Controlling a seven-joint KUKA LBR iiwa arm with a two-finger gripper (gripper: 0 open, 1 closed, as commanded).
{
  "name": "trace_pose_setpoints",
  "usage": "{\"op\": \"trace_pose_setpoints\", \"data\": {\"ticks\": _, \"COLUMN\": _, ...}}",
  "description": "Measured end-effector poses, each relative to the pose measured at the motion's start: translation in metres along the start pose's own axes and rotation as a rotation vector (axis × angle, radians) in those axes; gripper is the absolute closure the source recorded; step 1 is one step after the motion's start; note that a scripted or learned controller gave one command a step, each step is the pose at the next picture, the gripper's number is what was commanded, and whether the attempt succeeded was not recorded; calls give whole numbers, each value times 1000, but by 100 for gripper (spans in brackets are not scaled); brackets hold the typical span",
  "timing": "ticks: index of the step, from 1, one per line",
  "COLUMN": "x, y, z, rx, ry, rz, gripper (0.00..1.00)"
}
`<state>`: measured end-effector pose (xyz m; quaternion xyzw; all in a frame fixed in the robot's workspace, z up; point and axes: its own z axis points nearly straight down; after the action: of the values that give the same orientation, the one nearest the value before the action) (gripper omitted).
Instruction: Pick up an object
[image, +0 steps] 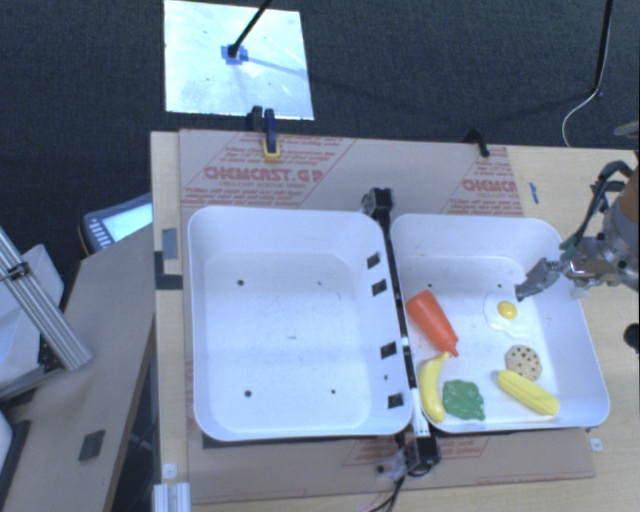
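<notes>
1. With my gripper (532, 283) poised just above the egg (503, 311) in the right bin (570, 300), finger state: cannot tell.
2. Drop straight down, centre on yolk, then close.

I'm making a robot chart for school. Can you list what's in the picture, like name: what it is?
left bin: white
right bin: holds the toy food
carrot: orange, near the divider
banana: yellow, touching the green leaf
fried egg: beside the gripper
cookie: above the corn
gripper: over the right bin, holding nothing
</notes>
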<state>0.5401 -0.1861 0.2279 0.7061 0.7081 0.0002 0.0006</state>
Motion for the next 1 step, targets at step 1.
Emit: {"op": "trace_pose_setpoints", "data": {"ticks": 1, "x": 63, "y": 134, "z": 8, "rx": -11, "ry": 1, "rz": -12, "gripper": 0}}
